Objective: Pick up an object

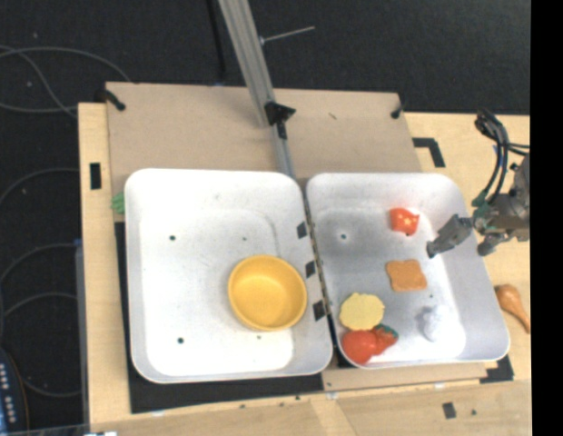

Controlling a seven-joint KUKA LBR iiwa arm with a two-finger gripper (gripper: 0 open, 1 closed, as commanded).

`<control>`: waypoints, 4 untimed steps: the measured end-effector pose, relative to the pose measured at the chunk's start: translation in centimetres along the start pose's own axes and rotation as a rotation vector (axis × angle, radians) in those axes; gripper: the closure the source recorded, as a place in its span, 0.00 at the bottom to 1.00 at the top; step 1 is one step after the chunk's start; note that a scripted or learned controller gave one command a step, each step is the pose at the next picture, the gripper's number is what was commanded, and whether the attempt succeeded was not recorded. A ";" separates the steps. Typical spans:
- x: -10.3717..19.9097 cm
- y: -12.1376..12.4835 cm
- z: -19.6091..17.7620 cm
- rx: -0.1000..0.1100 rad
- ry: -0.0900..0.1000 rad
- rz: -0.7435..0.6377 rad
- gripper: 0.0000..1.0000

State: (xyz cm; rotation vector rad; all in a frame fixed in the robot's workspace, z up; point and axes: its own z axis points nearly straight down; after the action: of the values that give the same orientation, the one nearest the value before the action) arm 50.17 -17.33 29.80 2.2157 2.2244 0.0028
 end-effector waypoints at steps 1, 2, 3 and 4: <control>0.0 0.0 0.0 -0.001 0.000 0.001 0.00; 0.4 -0.4 4.5 0.004 -0.002 0.005 0.00; 0.4 -0.3 10.7 0.008 -0.001 0.005 0.00; 0.3 0.2 16.9 0.007 -0.001 0.005 0.00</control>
State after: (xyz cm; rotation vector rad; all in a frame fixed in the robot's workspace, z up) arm 50.40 -17.05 12.90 2.2246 2.2217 -0.0070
